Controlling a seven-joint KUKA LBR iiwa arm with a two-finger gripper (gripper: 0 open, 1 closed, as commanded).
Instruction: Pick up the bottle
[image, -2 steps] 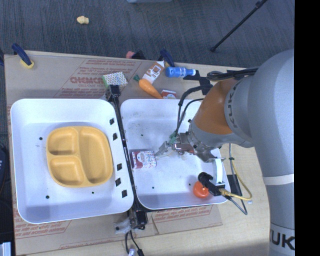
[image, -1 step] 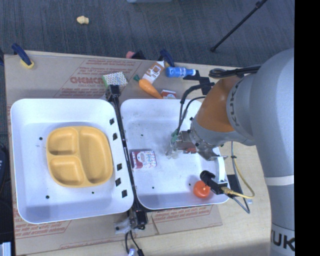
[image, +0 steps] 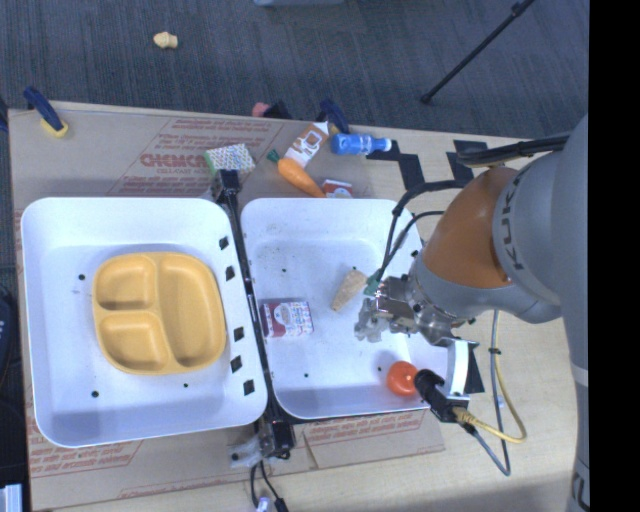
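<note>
A small blue bottle (image: 357, 145) lies on its side on the cardboard behind the right bin (image: 300, 400), outside it. Beside it to the left lies a white and orange bottle-shaped item (image: 308, 143). My gripper (image: 373, 318) hangs low over the right bin's right half, well in front of both bottles. It sits between a tan cone-shaped piece (image: 347, 288) and an orange-red ball (image: 401, 377). I see nothing held in it.
A red and white carton (image: 287, 318) lies mid-bin, left of the gripper. A yellow divided plate (image: 158, 310) sits in the left bin (image: 60, 230). An orange carrot (image: 300, 177) and a green checkered packet (image: 230, 158) lie behind the bins.
</note>
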